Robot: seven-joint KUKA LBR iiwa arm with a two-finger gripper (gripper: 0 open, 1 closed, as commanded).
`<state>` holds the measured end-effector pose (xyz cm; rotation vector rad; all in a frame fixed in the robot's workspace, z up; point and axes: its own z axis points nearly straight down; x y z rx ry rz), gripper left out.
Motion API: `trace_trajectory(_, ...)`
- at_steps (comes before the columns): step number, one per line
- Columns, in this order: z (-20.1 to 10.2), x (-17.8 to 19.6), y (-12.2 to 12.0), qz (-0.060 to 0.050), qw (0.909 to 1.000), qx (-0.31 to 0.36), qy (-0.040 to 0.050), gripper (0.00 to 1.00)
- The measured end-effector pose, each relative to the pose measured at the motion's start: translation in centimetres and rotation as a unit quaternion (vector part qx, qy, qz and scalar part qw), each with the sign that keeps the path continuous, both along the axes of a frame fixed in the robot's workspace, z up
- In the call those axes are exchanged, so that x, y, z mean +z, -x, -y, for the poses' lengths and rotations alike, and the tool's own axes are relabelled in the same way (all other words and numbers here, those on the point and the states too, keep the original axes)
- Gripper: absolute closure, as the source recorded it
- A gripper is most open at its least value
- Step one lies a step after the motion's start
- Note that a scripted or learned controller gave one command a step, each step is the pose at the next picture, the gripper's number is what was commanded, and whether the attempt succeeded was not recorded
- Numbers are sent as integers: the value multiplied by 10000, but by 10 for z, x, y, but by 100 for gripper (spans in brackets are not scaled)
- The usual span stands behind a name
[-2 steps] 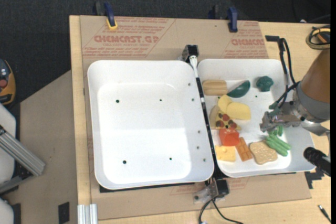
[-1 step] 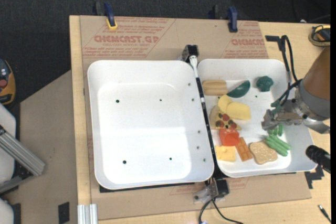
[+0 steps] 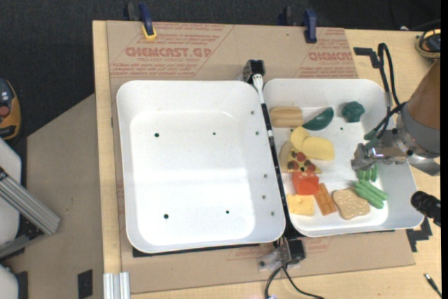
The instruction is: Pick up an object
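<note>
The right bin (image 3: 334, 85) holds several toy foods: a tan bread roll (image 3: 285, 116), a dark green leaf shape (image 3: 319, 120), a teal lump (image 3: 353, 110), a yellow piece (image 3: 314, 145), a pizza slice (image 3: 299, 162), a red piece (image 3: 306, 183), a cheese wedge (image 3: 302, 205), an orange strip (image 3: 325, 200), a toast slice (image 3: 350, 204) and green beans (image 3: 370, 192). My gripper (image 3: 365, 158) hangs low over the bin's right side, just above the green beans. A green bit shows right beneath it; whether it is gripped is unclear.
The left bin (image 3: 133, 150) lies beside the right one, joined along the middle rim. Both rest on a cardboard sheet (image 3: 182, 45) held by blue clamps (image 3: 146, 17). Black cables (image 3: 383, 66) run along the right edge near the arm.
</note>
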<state>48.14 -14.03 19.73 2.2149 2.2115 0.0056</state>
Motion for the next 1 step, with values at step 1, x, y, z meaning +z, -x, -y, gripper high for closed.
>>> trace_trajectory(1,-116,10,2,-53,10000,67,-47,100)
